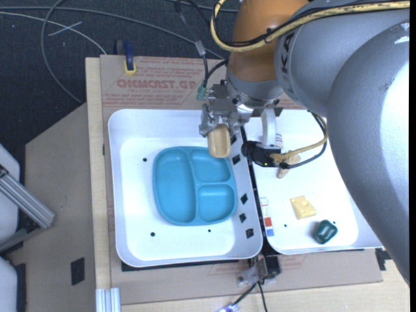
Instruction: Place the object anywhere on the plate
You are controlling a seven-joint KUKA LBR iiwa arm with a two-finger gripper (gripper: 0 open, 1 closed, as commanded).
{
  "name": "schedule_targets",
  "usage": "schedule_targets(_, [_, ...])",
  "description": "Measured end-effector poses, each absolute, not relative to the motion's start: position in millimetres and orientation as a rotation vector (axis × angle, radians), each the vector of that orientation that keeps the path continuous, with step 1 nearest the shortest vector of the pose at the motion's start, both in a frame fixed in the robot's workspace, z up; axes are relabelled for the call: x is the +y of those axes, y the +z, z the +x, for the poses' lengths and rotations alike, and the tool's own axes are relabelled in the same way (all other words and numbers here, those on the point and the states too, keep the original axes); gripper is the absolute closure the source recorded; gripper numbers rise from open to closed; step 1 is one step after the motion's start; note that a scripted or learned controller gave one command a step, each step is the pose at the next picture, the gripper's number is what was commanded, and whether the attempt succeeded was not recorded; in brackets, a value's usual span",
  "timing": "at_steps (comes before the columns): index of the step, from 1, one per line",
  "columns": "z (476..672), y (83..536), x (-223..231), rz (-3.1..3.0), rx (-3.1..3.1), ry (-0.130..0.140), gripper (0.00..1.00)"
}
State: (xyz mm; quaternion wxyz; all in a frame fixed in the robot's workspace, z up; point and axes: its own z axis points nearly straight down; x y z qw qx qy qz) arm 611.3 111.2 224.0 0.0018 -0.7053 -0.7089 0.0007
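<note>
Two white bins (pixel 123 174) sit on cardboard. At the blue plate (pixel 194 186)'s one o'clock rim, the gripper (pixel 219 134) pinches a tan cylinder (pixel 219 143) by its upper end; it looks light, stiff and smooth.

plate (pixel 188 190): glossy blue plastic | bins (pixel 130 174): smooth white plastic

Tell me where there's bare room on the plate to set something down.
All three compartments of the blue plate lie bare. The left one is widest. The upper right corner is crowded by the tool and tan object above it.
</note>
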Motion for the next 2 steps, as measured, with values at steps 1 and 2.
schedule_targets(1, [624.6, 233.8, 121.6, -2.220, -2.223, -0.003, 1.00])
schedule_targets(2, [624.0, 233.6, 120.9, -2.220, -2.223, 0.000, 0.00])
